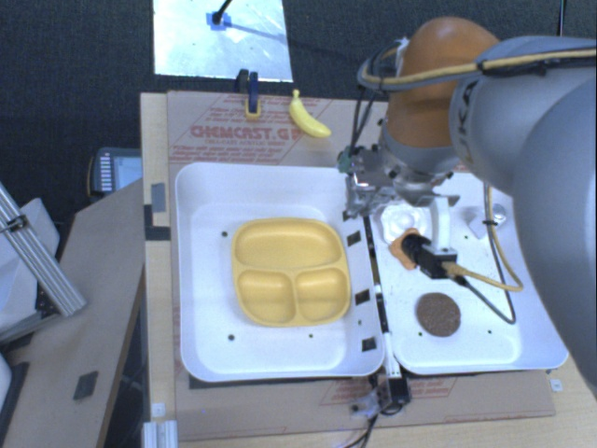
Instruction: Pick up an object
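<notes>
Claw (360, 197): above the wall between bins (376, 292); grip cannot be told.
Orange piece (404, 248): just view-right of claw, lower.
Brown disc (437, 314): farther that way.
Yellow tray (287, 271): view-left of claw.

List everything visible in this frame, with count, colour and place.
left bin: one, white, on the bench
right bin: one, white, right beside the left bin
divided tray: one, yellow, three compartments, in the left bin
round disc: one, brown, near side of the right bin
small object: one, orange, in the right bin under the wrist, partly hidden
banana: one, yellow, on the bench behind the bins
clamp: one, black and yellow, left of the banana
shiny sheet: one, silvery, beyond the bench's far edge
arm: one, grey with an orange band, reaching in from the right
gripper: one, dark, low over the divide between the bins
</notes>
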Robot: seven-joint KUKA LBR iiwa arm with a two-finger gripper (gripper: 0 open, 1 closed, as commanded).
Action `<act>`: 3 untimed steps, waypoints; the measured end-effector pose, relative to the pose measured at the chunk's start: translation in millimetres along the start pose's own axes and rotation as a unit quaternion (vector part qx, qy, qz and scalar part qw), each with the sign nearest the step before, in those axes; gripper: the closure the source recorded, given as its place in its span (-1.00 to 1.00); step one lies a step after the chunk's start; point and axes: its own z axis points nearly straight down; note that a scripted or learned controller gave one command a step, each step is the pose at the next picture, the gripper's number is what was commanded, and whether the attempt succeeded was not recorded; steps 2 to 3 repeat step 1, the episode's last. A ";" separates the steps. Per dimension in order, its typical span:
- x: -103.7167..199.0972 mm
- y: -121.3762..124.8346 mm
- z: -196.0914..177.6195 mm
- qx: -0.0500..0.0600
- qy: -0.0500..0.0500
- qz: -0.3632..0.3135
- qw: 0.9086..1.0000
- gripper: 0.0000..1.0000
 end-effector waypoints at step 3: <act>45.7 18.0 -7.5 -0.001 0.000 0.000 1.000 1.00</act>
